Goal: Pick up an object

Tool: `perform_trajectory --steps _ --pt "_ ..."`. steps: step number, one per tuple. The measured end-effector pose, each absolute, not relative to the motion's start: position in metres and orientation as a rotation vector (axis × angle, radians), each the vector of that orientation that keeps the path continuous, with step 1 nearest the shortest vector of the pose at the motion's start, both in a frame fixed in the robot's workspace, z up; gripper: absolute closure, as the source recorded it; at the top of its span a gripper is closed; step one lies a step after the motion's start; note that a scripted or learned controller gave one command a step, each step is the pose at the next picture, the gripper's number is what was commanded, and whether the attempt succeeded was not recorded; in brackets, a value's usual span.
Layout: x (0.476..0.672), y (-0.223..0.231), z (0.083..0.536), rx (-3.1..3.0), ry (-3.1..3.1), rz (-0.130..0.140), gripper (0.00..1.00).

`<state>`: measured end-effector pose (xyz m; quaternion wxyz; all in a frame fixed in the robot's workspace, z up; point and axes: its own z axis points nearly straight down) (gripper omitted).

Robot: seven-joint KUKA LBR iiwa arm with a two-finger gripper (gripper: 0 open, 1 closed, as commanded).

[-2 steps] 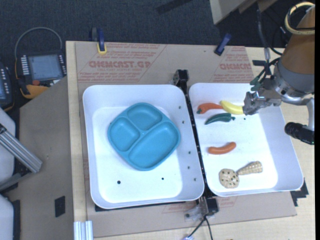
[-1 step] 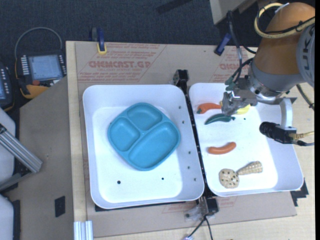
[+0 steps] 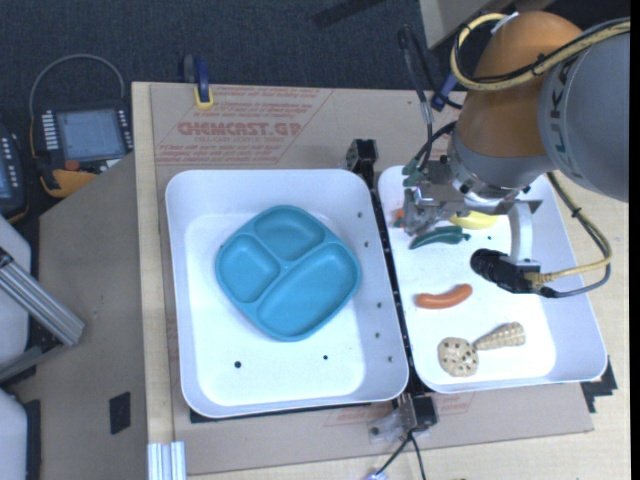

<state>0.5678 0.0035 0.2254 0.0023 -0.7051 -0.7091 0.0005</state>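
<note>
My gripper (image 3: 428, 208) is low over the far left part of the right bin (image 3: 570, 353), under the arm's orange band. A teal curved object (image 3: 442, 236) lies just below it and a yellow object (image 3: 480, 220) sticks out at its right. A small orange piece (image 3: 398, 214) shows at its left, by the bin wall. Whether any of these is touched is hidden by the wrist. Nearer the front lie an orange-red sausage (image 3: 442, 297) and a beige perforated toy with a handle (image 3: 476, 348).
The left bin (image 3: 200, 368) holds a blue divided plate (image 3: 288, 270). A black plug on a yellow cable (image 3: 500, 268) hangs over the right bin's middle. A screen unit (image 3: 88, 133) sits off the bench at the far left.
</note>
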Motion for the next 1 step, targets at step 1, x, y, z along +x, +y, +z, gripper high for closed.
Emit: perform_trajectory --steps 1 --pt "0.5655 0.0535 0.2202 -2.212 -2.224 0.001 1.0"
